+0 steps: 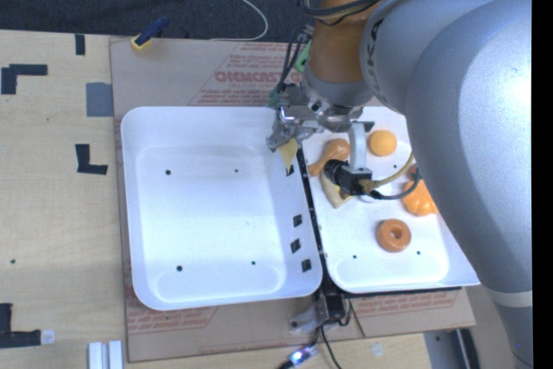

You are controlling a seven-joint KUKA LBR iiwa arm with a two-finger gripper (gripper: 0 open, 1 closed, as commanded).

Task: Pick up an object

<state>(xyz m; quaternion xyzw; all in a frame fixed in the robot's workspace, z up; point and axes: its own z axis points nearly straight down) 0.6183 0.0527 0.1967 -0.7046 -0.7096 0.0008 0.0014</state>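
Observation:
My gripper (284, 136) hangs over the upper end of the ridge between the two white bins, at the top right corner of the left bin (147, 186). A small tan-yellow piece (288, 154) shows right under it; I cannot tell whether it is held. In the right bin (432, 272) lie an orange ball (382, 143), an orange ring like a doughnut (394, 235), an orange lump (333, 151), a pale yellow piece (332, 191) and another orange thing (421, 201) partly hidden by the arm.
The big grey arm (467, 99) covers the right bin's right side. Both bins rest on a cardboard sheet (207, 73). A yellow and blue clip (149, 33) lies at the sheet's far left corner.

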